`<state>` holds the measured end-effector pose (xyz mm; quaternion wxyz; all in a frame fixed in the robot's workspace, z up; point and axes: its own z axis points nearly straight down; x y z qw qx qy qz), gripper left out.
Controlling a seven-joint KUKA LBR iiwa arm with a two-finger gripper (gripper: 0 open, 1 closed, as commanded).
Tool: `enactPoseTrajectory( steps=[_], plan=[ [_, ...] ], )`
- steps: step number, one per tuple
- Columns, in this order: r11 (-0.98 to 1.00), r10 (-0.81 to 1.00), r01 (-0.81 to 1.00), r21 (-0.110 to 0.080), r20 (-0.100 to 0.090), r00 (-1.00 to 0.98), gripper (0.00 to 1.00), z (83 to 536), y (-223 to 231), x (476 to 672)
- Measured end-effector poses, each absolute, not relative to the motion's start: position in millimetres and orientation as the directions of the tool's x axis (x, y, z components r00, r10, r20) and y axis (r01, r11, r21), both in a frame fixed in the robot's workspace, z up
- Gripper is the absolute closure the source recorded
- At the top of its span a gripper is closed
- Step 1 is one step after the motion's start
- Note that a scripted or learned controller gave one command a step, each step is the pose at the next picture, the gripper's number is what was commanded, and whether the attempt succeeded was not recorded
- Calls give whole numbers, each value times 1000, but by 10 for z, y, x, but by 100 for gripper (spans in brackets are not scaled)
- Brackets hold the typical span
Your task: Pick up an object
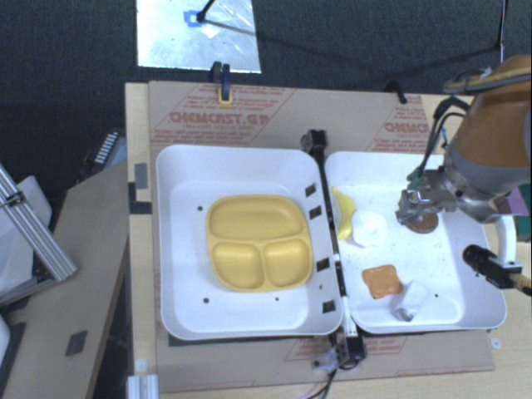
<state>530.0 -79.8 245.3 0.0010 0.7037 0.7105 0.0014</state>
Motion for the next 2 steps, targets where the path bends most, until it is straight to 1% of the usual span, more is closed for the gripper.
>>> enactPoseTrajectory(
  steps=[1,2],
  plan=[
    [7,1000,1000,2,0,-7,100,2310,-336,5426],
    [6,1000,1000,2,0,-6,100,2194,160,5605]
  ],
)
